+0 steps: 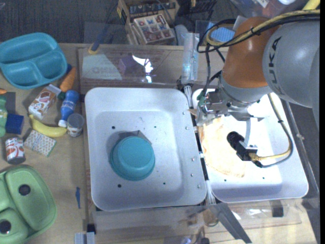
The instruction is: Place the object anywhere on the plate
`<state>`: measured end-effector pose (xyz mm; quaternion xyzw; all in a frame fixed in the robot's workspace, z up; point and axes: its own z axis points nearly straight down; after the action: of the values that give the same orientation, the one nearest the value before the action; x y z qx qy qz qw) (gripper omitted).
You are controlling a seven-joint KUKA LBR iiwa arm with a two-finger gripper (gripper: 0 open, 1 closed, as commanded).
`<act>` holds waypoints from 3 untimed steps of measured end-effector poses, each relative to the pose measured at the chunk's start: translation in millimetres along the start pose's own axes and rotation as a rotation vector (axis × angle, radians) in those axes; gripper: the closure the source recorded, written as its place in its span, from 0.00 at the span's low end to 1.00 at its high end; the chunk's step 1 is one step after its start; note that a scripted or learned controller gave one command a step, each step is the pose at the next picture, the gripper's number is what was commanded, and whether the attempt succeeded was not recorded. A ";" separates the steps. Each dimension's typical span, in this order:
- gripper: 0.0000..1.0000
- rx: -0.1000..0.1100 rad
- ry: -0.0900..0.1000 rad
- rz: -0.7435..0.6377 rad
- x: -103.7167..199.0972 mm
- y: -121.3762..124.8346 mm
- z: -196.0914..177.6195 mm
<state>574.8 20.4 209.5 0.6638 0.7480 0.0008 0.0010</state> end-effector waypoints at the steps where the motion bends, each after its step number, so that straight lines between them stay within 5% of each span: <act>1: 1.00 0.005 0.001 -0.093 81.2 -23.7 -18.6; 2: 1.00 0.005 0.001 -0.341 148.5 -20.5 20.1; 3: 0.00 0.004 0.001 -0.341 148.1 -20.3 19.9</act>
<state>537.1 165.0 189.5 0.5274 0.8496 -0.0005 -0.0008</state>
